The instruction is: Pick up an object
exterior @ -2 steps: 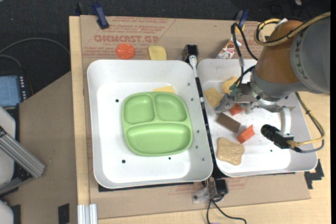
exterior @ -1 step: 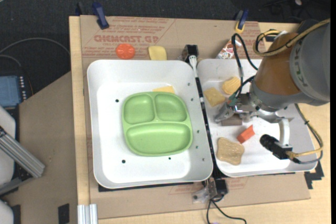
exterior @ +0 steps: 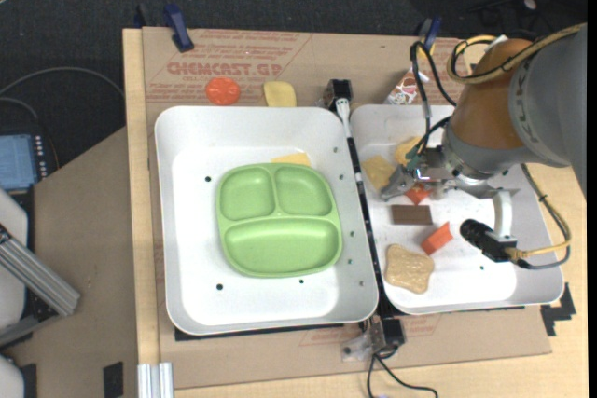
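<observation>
My gripper hangs low over the upper left part of the right bin, reaching in from the right. Just below its tip lies a small red piece. Close around it are a tan lump, a yellow piece and a flat brown rectangle. Further toward the front lie an orange-red block and a tan cookie-shaped piece. The gripper's body hides its tip.
The left bin holds a green divided plate with a yellow slice at its far edge. Behind the bins, on the cardboard, sit an orange object, a pale yellow object and a small carton. A black cable loops over the right bin.
</observation>
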`<state>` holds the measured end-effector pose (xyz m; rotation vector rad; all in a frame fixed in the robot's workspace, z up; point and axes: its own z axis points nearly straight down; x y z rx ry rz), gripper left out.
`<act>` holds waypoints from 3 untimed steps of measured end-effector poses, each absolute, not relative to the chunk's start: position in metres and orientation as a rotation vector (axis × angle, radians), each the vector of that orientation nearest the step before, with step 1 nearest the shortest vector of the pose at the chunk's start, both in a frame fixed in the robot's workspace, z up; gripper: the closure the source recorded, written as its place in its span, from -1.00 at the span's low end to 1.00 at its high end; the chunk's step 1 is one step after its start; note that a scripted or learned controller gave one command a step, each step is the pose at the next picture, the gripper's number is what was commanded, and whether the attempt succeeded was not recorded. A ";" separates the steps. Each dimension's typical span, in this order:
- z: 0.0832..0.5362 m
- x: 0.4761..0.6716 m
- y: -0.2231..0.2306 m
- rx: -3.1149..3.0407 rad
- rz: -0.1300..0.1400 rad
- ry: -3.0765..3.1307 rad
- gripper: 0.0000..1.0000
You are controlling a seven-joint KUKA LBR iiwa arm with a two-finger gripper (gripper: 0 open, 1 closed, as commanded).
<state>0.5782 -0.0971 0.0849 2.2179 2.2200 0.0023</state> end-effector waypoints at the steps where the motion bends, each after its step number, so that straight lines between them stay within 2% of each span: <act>1: 0.085 0.596 -0.102 2.218 0.002 2.220 -1.00; 2: 0.096 0.596 -0.103 2.217 0.003 2.217 1.00; 3: 0.191 0.560 -0.035 2.211 0.012 2.226 1.00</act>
